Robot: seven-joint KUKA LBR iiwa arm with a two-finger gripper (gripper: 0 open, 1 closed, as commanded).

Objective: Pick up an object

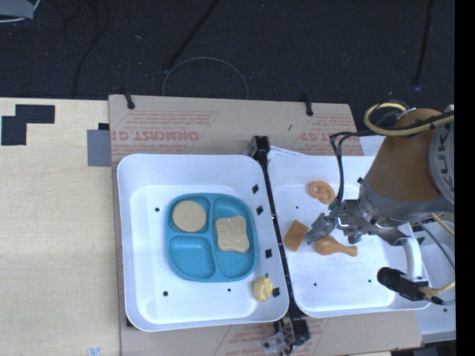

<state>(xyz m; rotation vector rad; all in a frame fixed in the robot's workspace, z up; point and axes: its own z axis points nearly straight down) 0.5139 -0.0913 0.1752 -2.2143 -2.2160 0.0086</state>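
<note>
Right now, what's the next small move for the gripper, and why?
Probably a short descent onto the drumstick-shaped toy. The gripper sits low in the right bin, just above and left of that piece, with the orange wedge close on its left. Nothing shows between the fingers yet, so I'd centre over the drumstick before closing, to avoid catching the wedge.

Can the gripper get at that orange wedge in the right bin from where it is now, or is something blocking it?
Probably yes. The gripper hangs just right of the orange wedge in the right bin, with nothing between them. The wedge lies near the divider, which may crowd one finger.
</note>
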